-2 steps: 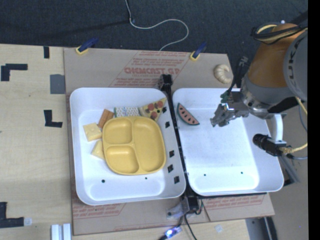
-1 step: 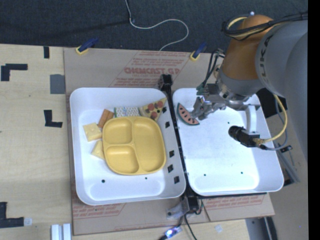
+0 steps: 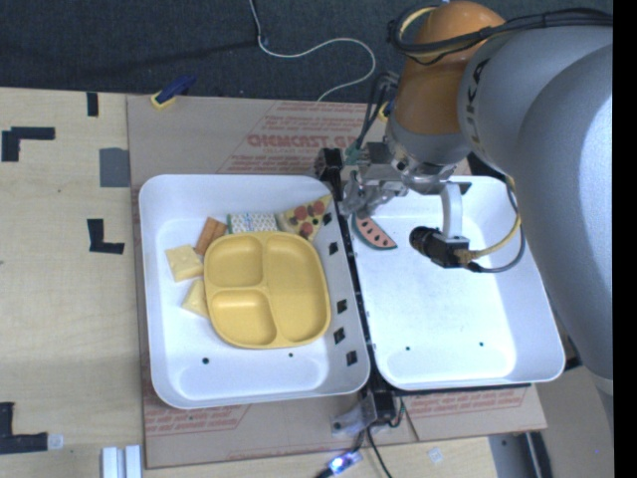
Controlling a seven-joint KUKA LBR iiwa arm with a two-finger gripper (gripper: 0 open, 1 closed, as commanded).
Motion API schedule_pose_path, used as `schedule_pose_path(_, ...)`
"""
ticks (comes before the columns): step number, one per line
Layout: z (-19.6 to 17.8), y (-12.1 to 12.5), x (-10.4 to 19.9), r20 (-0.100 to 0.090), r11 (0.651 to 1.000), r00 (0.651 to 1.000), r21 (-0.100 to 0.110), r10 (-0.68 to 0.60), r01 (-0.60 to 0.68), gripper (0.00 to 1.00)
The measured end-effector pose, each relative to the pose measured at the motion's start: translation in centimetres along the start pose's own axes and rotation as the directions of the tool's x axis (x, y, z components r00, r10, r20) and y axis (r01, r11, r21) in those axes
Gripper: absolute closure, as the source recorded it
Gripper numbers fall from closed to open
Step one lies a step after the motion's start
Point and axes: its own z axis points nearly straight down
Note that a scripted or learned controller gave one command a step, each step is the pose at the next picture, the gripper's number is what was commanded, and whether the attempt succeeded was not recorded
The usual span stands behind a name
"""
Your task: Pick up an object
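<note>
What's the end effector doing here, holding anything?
End effector: cannot be told; it sits over the divide between the bins, near a watermelon slice.

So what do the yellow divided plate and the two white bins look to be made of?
Yellow divided plate: likely moulded plastic, matte; uniform colour, soft rounded compartment ridges. White bins: probably thin formed plastic, smooth with slight sheen; rounded corners and lips.

We look down from a single fixed camera above the bench, tilted at a slant, near enough that both white bins [image 3: 159,297] fill the middle; the arm [image 3: 537,98] enters from our right.
</note>
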Motion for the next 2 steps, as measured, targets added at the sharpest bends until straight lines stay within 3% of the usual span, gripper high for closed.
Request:
schedule_pose_path(1, -1.1, 2.2, 4.7, 0.0, 1.0, 1.0, 0.0, 0.002, -0.002, 1.0)
schedule_pose_path(2, 1.0, 2.2, 4.2, 0.004, 1.0, 1.0, 0.004, 0.006, -0.007, 1.0)
